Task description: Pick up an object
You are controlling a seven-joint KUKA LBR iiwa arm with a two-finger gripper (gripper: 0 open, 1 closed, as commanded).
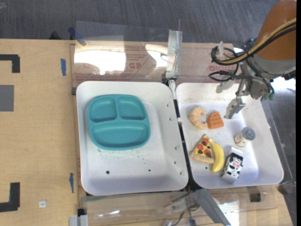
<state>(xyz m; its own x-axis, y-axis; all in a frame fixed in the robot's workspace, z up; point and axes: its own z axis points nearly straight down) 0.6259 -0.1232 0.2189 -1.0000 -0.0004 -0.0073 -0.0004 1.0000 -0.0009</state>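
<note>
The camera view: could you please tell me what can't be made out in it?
- Gripper: too small and blurred to tell open from shut.
- Arm: cut off by the top and right edges.
- Carton: print too small to read.
- Banana: one end lies under the pizza slice.

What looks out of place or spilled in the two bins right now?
Nothing looks spilled or damaged. The teal divided tray lies flat in the left bin, with only a few dark specks on the floor in front of it. The croissant, waffle piece, pizza slice, banana and small carton sit loosely in the right bin.
</note>
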